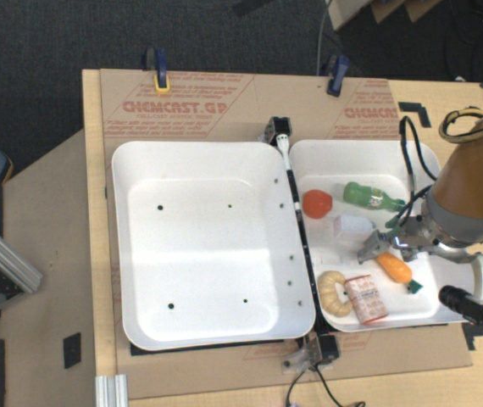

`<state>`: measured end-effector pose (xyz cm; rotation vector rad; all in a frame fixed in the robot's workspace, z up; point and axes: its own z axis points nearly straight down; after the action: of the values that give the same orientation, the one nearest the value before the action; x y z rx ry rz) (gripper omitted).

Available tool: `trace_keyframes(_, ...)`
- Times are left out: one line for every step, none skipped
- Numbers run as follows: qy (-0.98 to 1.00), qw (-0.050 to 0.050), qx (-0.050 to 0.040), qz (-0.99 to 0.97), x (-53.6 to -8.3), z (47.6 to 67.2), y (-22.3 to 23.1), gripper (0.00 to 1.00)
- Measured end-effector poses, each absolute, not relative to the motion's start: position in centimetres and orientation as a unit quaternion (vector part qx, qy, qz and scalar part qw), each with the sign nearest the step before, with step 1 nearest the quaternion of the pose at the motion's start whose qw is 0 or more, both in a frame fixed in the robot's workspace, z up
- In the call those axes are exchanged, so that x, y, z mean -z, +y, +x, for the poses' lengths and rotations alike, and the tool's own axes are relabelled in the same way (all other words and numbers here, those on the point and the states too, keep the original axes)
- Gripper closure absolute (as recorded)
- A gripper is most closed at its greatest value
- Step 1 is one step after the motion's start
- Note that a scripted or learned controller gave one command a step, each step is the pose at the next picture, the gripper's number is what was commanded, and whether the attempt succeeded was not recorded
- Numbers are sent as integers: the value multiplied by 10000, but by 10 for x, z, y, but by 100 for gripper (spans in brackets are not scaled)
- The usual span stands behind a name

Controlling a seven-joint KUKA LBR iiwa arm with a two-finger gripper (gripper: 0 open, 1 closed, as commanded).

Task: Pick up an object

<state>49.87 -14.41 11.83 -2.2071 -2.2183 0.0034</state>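
The right bin [419, 161] holds several small objects. A red ball [316, 203] lies near its left wall and a green bottle [372, 197] lies beside it. An orange carrot with a green end [395, 269] rests toward the front right. A beige ring-shaped bun [333, 292] and a small red-and-white carton [366, 300] lie at the front. A clear plastic piece [352, 225] sits mid-bin. My gripper [378, 237] hangs low over the bin's middle, just above and left of the carrot. Its fingers are spread open, with nothing between them.
The left bin [140, 227] lies beside the right one, with a black divider bar [297, 219] between them. Clamps [336, 75] stand at the cardboard bench's back edge. The arm's body and cables [470, 193] cover the right bin's right side.
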Motion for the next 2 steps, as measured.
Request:
trace_keyframes(-7067, -16, 5, -7075, -133, 502, -150, 100)
trace_keyframes(-7068, -11, 3, -7075, -133, 502, -150, 0)
